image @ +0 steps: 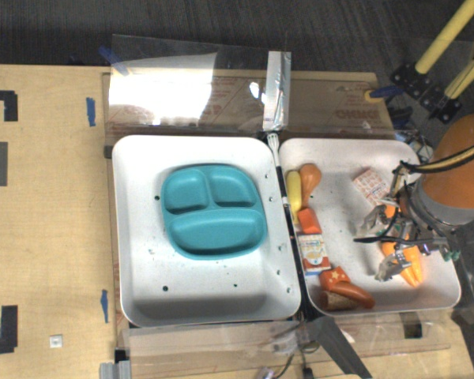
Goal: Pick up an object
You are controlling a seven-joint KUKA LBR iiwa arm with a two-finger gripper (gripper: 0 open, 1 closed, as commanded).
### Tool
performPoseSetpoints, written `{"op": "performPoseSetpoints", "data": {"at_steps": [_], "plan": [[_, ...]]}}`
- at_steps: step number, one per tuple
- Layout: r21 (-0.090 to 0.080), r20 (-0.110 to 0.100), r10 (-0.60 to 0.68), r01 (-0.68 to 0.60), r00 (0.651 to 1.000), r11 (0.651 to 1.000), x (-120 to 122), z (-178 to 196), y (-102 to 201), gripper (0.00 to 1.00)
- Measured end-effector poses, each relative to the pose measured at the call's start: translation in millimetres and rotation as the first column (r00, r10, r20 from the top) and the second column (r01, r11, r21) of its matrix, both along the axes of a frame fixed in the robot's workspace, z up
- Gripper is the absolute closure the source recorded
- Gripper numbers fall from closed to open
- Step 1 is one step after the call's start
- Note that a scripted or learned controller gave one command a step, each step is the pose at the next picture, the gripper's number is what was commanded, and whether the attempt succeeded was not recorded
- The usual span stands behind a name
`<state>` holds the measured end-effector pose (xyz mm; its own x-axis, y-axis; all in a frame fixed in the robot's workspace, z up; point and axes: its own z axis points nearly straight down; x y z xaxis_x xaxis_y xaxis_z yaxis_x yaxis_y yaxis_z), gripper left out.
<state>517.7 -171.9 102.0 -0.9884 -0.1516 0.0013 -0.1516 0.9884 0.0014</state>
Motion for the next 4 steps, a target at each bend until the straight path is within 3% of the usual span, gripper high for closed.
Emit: {"op": "performPoseSetpoints", "data": {"at_steps": [1, 2, 3, 4], "plan": [[-0.003, 0.012, 0.035, -0.035, 0.999, 0.999, 16, -13, -17, 0.0], [-0.002, 0.015, -0.083, 0.084, 0.996, 0.997, -7, -13, -9, 0.0], [-0.005, 0.028, -0.081, 0.081, 0.996, 0.997, -2, 1, -9, 1.0], [-0.005, 0.027, -0.08, 0.081, 0.996, 0.997, -3, 0, -8, 0.0]]}}
